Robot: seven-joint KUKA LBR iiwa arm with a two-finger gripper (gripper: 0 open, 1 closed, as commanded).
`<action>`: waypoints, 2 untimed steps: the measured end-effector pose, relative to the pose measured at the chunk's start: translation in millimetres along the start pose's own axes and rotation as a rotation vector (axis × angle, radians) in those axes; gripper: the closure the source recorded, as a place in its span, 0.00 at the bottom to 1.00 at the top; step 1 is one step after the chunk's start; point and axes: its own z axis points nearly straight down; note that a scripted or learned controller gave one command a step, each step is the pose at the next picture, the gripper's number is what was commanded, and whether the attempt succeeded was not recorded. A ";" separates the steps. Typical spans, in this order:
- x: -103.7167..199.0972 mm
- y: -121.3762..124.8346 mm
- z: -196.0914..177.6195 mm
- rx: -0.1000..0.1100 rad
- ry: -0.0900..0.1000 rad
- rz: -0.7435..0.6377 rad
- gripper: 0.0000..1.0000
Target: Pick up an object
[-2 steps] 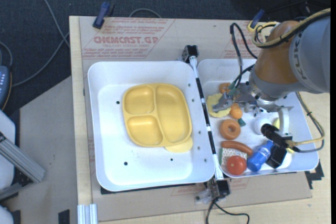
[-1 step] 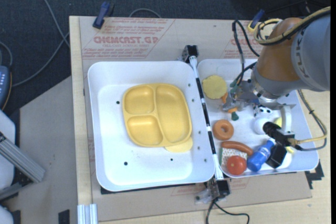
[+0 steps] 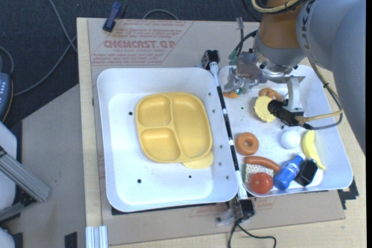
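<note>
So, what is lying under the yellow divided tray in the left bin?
A flat yellow piece sticks out from under the yellow divided tray at its near right corner, resting on the left bin. The tray covers the rest of it, so its full shape cannot be told.

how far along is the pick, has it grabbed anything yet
Early. Done: the arm has reached over the right bin, with the gripper near its far left corner. In hand: nothing seen between its fingers. Left: the doughnut, banana, tomato and white ball lie unlifted.
</note>
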 end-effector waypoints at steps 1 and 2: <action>-26.1 -30.8 -16.5 0.004 0.000 0.002 1.00; 46.1 -31.1 -46.9 0.000 0.001 -0.001 1.00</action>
